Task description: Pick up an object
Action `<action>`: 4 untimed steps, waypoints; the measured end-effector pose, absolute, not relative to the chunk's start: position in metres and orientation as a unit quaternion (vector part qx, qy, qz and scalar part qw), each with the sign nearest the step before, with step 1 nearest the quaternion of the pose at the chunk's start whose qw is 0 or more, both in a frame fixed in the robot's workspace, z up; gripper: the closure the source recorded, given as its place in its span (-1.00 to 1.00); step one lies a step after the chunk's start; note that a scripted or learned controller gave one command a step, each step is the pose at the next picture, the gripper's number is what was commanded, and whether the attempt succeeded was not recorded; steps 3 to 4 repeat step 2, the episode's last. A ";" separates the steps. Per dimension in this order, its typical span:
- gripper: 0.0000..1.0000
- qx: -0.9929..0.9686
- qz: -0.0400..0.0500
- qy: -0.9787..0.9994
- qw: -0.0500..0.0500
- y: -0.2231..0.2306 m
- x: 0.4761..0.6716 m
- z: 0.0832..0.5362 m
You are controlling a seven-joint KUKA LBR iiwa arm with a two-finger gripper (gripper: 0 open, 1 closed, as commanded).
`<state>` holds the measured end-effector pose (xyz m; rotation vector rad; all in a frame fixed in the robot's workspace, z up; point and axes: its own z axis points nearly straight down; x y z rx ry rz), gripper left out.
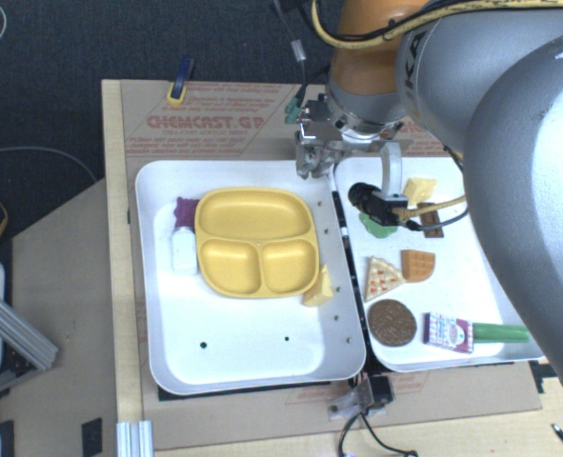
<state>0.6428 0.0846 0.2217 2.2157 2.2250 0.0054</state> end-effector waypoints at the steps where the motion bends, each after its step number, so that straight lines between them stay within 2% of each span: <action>1: 1.00 0.707 0.000 0.707 -0.001 0.084 0.631 0.235; 2: 1.00 0.707 -0.002 0.707 -0.001 0.080 0.624 0.218; 4: 1.00 0.707 -0.002 0.707 -0.001 0.080 0.624 0.218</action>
